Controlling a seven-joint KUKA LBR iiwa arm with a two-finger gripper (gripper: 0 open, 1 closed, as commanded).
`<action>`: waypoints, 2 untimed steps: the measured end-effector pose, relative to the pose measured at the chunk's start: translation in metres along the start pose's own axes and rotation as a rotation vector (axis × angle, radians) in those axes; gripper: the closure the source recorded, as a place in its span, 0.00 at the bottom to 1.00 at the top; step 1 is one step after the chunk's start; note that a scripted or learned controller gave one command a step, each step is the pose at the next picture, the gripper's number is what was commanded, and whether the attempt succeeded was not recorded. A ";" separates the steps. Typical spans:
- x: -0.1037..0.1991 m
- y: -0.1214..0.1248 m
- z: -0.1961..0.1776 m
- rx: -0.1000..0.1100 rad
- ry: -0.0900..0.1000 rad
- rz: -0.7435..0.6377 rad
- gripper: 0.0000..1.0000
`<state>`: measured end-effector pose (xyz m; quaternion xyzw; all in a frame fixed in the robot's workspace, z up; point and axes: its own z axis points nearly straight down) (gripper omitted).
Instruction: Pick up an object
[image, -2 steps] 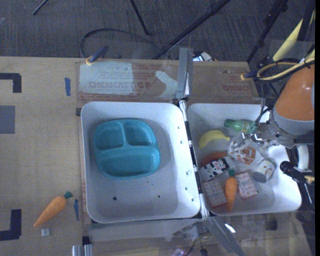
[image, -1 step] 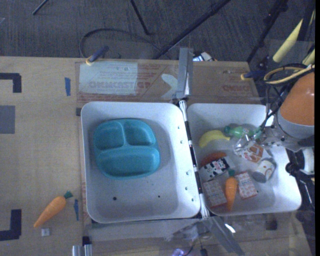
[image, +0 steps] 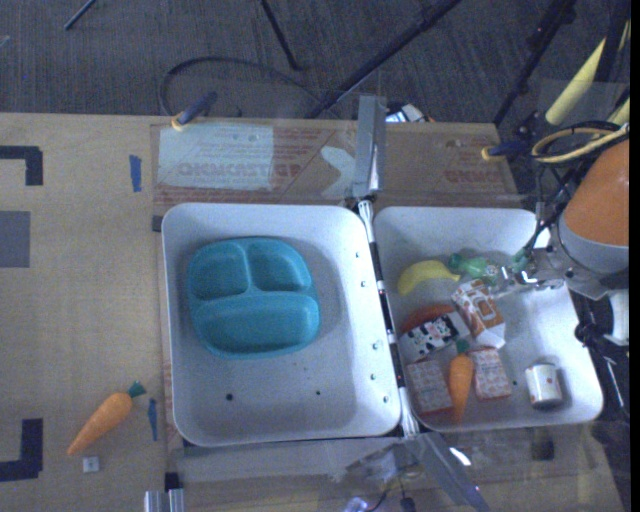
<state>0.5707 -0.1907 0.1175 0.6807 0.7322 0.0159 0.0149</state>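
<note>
The right bin holds several small objects: a yellow banana, a green bottle, a small orange and white carton, a black and white patterned piece, a toy carrot, two pinkish waffle-like blocks and a white cup. My gripper reaches in from the right and hangs over the bin's upper right part, just right of the green bottle and above the carton. Nothing is seen held in it.
The left bin holds a teal divided plate. A second toy carrot lies on the bench outside, at the lower left. Cables and stands cross the floor behind the bench.
</note>
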 end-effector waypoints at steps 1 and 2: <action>0.024 -0.066 -0.014 0.042 0.000 -0.070 1.00; 0.087 -0.047 -0.121 0.042 -0.007 0.332 1.00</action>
